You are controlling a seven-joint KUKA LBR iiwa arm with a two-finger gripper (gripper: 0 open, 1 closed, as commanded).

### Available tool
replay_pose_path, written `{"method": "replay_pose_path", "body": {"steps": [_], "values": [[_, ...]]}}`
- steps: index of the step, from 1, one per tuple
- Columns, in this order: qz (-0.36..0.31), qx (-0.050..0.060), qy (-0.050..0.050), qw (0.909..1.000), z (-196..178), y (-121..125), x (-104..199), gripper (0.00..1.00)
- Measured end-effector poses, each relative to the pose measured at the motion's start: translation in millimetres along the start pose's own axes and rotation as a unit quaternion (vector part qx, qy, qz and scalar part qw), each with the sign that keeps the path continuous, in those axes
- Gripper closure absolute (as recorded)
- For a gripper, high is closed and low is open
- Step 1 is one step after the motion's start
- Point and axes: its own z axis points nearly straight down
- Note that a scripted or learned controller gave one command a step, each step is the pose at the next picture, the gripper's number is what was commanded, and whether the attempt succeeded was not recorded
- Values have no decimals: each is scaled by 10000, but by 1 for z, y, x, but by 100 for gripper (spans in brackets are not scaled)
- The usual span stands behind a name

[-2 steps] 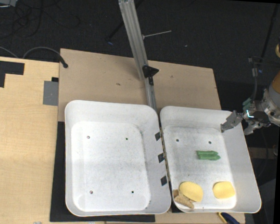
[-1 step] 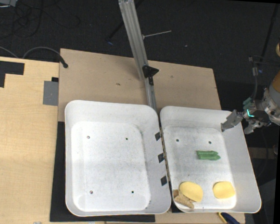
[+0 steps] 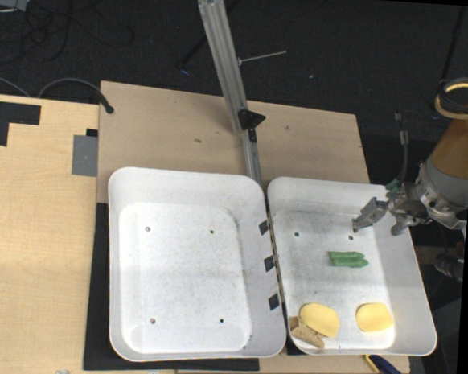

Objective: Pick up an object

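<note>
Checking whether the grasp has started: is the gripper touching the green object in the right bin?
Apart. The camera view shows bare white bin floor between the gripper and the green object, which lies lower in the right bin.

Grey arm [image 3: 448, 179], orange band, grey metal gripper [image 3: 383, 217], thin black cable

Two shallow white bins sit side by side on a brown board [image 3: 302, 139], the left bin [image 3: 128, 206] and the right bin [image 3: 417, 318] touching along their inner edges, where small black clips [image 3: 269, 262] line the seam. A slanted aluminium rail [image 3: 227, 69] runs down from the top toward that seam, with a black bracket [image 3: 251, 119] on it. To the left is a light wooden tabletop [image 3: 28, 239], and dark cables [image 3: 38, 13] trail over the black floor behind.
</note>
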Motion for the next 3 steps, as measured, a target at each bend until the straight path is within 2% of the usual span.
{"method": "replay_pose_path", "body": {"steps": [1,2,3], "values": [[16,2,0,10000,45,-6,1,0],[20,-1,-2,10000,108,-3,2,0],[39,-19,-8,10000,95,-3,0,100]]}}
